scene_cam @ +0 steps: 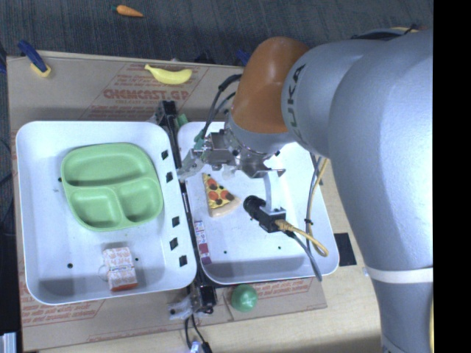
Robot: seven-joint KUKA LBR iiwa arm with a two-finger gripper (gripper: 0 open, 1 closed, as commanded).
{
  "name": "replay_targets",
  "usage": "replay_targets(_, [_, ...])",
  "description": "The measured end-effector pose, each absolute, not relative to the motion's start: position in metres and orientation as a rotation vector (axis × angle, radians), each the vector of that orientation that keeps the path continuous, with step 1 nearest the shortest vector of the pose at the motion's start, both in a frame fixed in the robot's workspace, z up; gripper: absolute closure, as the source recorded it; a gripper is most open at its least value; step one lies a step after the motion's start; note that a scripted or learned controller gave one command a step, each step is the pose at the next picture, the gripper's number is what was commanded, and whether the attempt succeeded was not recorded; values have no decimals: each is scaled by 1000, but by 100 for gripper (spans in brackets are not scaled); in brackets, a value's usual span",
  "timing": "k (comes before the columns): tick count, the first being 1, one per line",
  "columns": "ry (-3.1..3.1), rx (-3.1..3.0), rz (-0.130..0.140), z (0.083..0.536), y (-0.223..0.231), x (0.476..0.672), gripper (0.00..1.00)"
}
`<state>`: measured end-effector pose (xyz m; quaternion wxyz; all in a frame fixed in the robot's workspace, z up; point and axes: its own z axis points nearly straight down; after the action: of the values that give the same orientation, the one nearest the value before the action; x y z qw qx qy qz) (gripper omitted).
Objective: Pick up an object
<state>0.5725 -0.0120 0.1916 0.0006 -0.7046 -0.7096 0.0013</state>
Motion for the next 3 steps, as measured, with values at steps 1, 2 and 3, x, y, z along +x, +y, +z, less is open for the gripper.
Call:
replay_targets(1, [-2230, -2213, -1, 324, 39, 540, 0])
replay_targets(2, [-2228, -2214, 1, 375, 51, 592, 0])
replay_targets(3, [-2224, -2216, 6, 331, 1, 610, 0])
